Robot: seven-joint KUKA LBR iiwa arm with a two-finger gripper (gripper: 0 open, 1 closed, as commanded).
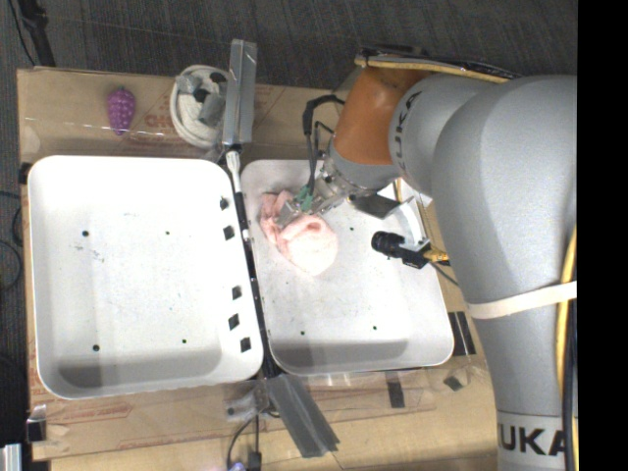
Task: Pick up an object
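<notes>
Gripper (306,202) touches pink object (302,235) in right bin (392,332).

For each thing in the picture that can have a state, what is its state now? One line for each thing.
Gripper: down in the right bin, at the pink object; open or shut cannot be told.
Pink object: lying on the right bin's floor, near the top left corner.
Right bin: upright, holding the pink object.
Left bin: upright, beside the right bin.
Purple object: lying on the bench behind the left bin.
</notes>
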